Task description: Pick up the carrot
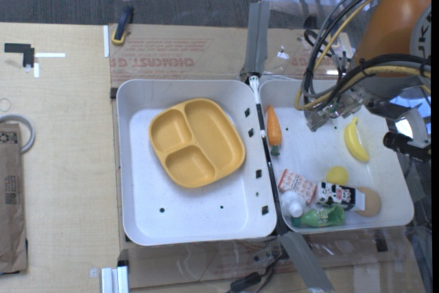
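So the carrot (274, 127) sits hard against the left wall of the right bin (401, 216), long axis running 12 to 6, leafy end down. It's at about 9 o'clock from my gripper (322, 114), near but apart. Honestly cannot tell my jaw state here. One carrot, one banana (355, 141), one yellow plate (197, 142).

**Open floor around the carrot, clutter toward the front**

The carrot (273, 127) lies against the right bin's left wall (263, 147), which blocks that side. To its right the bin floor is bare up to the gripper (322, 114) and banana (355, 141). Packets (297, 184) crowd the front.
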Controlling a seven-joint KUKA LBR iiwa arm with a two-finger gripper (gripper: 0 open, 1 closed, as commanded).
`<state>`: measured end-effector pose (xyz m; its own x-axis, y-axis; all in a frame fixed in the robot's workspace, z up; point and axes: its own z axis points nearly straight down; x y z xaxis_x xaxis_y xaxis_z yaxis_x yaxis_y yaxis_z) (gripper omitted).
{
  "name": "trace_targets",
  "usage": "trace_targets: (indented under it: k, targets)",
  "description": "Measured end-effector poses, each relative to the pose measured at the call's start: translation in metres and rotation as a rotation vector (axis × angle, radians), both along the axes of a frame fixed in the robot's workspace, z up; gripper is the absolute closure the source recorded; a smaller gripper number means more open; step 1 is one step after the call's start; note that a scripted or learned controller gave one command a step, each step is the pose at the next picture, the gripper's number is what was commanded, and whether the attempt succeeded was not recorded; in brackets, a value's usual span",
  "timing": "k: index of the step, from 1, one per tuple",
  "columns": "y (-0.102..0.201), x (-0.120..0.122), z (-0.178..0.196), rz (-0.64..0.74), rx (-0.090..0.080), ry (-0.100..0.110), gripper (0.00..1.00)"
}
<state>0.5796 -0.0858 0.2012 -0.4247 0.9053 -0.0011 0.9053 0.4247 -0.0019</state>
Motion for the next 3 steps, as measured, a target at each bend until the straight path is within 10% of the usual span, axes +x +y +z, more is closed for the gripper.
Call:
trace_targets:
  k: [2,3]
  targets:
    - [0.002,0.080,-0.010,0.004,-0.001,-0.002,1.00]
    - [-0.012,0.080,-0.004,0.068,-0.001,-0.003,1.00]
